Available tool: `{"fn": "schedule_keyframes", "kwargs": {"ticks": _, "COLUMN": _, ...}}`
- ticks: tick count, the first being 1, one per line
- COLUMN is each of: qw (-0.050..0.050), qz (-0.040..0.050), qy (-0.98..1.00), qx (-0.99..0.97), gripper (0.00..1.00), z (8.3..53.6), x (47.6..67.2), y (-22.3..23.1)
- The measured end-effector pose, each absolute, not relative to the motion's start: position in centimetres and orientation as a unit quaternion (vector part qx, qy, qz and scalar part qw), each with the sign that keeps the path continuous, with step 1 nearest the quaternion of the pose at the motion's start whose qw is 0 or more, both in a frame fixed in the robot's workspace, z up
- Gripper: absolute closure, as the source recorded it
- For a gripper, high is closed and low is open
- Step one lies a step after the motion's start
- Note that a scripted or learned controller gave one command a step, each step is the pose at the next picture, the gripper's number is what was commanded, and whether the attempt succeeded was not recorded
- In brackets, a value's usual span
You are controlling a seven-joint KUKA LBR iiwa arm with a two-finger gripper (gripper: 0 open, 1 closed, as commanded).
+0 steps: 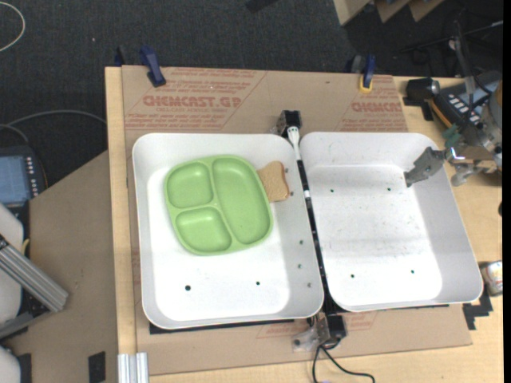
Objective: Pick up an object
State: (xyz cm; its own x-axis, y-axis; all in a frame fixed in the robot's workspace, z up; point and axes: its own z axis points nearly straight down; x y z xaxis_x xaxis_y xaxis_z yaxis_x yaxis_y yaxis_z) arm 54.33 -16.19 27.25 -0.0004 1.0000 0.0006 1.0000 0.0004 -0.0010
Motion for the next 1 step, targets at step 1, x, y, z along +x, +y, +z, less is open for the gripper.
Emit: {"fn": "schedule_keyframes", "kwargs": {"ticks": 1, "qw": -0.006, "qz": -0.0047, "qy": -0.709, "qx": -0.705, "gripper": 0.00, "z": 39.44, "x": 50.77, "y": -11.51}}
